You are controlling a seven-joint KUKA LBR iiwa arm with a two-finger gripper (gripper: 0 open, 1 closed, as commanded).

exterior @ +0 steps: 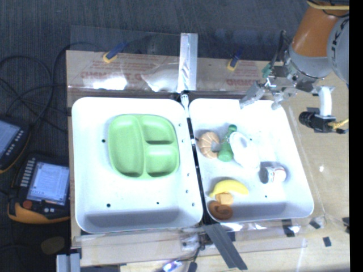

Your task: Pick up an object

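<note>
Pick not started as far as the view showed. End effector hung over the far right corner of the right bin, fingers spread apart, nothing between them. All candidates lay in that bin: croissant-shaped toy, green bottle, white item beside it, small grey-white cup, banana, brown piece at the near edge. Left bin held a green divided tray. Remaining, by my read: choose target, descend, close, lift.
</note>
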